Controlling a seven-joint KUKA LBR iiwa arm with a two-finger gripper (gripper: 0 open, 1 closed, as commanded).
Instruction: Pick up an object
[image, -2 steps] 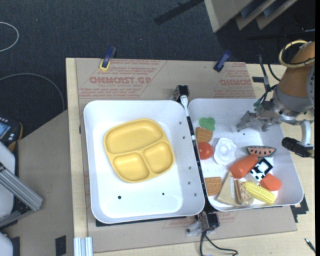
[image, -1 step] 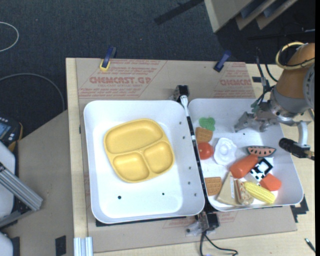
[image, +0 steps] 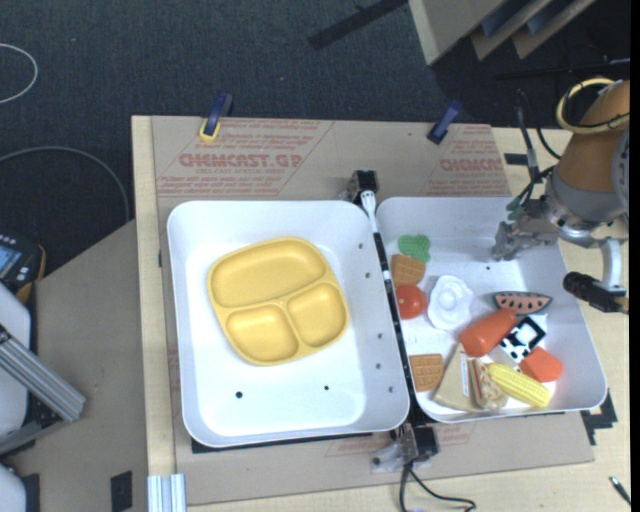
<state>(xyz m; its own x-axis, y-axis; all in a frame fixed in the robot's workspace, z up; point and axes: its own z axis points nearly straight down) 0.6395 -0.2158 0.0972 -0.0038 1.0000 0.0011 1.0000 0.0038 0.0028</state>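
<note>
The right white bin (image: 585, 340) holds several toy foods: a green piece (image: 413, 245), a brown cracker (image: 407, 270), a red tomato (image: 410, 301), a white piece (image: 449, 300), a watermelon slice (image: 521, 300), an orange carrot-like piece (image: 486, 333), a corn cob (image: 518, 384) and a sandwich (image: 468, 386). My gripper (image: 508, 243) hangs low over the bin's bare far right part, above the watermelon slice and apart from every toy. Nothing shows in its grasp.
The left white bin (image: 190, 300) holds a yellow divided plate (image: 277, 299). A black-and-white tag (image: 523, 336) and a small orange block (image: 541, 365) lie by the carrot-like piece. A second cracker (image: 427, 370) lies near the divider. The grey arm with its orange band (image: 590, 150) enters from the right.
</note>
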